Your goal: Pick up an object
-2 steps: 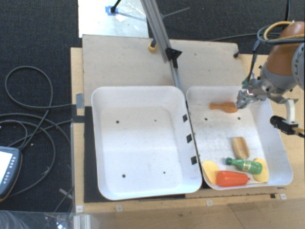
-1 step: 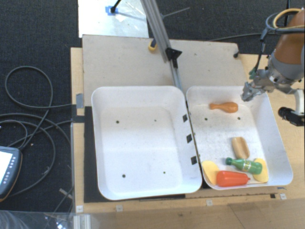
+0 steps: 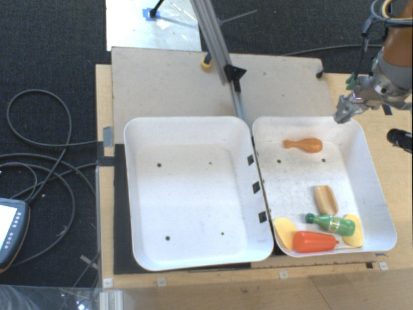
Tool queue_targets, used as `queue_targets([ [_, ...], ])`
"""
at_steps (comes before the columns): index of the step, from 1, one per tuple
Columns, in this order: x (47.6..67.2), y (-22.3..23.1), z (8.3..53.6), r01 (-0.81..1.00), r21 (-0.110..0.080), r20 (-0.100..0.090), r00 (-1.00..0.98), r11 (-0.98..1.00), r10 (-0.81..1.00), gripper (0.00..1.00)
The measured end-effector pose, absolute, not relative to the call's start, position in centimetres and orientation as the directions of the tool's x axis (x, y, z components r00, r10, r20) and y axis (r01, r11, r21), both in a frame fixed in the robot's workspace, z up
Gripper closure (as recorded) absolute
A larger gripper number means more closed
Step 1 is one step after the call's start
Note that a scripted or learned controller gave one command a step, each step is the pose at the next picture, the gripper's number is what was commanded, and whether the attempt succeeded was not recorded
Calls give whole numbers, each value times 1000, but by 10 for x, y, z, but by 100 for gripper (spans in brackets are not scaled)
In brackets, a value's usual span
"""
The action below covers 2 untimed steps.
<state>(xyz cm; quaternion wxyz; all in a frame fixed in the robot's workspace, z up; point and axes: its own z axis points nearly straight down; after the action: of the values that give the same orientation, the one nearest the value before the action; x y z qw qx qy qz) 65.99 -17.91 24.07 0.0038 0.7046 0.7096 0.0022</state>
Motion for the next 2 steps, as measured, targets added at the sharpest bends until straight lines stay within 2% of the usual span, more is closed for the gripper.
queue_targets([
  [2, 621, -68, 242, 1000, -1, 3, -11, 11, 1000, 100],
])
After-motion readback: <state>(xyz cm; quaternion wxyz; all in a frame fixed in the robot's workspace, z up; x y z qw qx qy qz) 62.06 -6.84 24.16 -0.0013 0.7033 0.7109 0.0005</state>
